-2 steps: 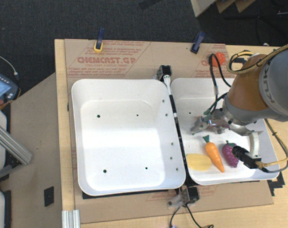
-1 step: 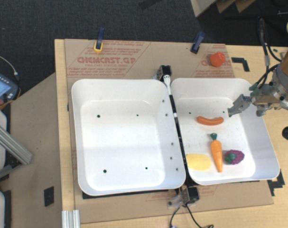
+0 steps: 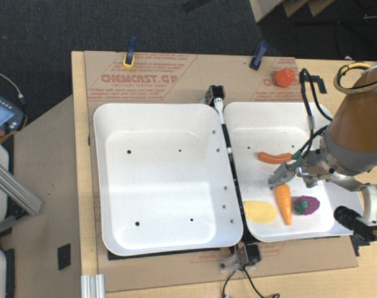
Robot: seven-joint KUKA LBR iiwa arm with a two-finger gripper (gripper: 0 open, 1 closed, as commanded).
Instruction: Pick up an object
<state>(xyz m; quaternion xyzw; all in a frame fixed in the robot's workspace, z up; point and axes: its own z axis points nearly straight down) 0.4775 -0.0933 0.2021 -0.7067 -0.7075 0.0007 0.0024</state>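
Nearest the camera, in the right bin (image 3: 312,230), three things lie along its front edge: a pale yellow flat piece (image 3: 260,212) at about seven o'clock in that bin, an orange carrot (image 3: 284,203) just beside it standing roughly lengthwise with its tip toward the front, and a small purple and green item (image 3: 306,205) just to the carrot's right. Directly above the carrot's upper end hangs the hand (image 3: 292,172) of the grey arm (image 3: 356,129), reaching in from three o'clock; whether its fingers are spread or together I cannot tell, since the metal parts blur into each other, and nothing shows between them. A little farther back, near the bin's centre, an orange-red sausage shape (image 3: 274,158) lies crosswise, just beside the hand at its ten o'clock side. The left bin (image 3: 113,166) sits alongside, touching the right bin at a dark divider strip (with a small black clip at its far end). Beyond both bins, on the cardboard-covered surface (image 3: 151,76), a red lumpy object (image 3: 285,77) rests at the one o'clock corner, well apart from the bins' contents.
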